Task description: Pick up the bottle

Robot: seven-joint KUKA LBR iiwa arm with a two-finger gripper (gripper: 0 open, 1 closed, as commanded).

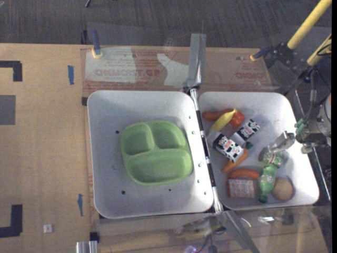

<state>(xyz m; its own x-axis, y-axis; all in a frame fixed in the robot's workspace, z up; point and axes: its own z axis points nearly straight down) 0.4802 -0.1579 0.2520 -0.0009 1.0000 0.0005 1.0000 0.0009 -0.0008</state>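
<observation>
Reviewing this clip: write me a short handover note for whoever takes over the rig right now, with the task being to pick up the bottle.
Gripper: over the right bin, just above the top end of the green bottle. Whether it is open or shut cannot be told from this view; nothing is visibly held.
Bottle: lying in the right bin's lower part, cap end toward the near wall, beside a brown round item and a red packet.
Left bin: holds a green divided plate.
Done: the arm is at the bottle.
Left: grasp the bottle and lift it; confirm the grip before moving.
</observation>
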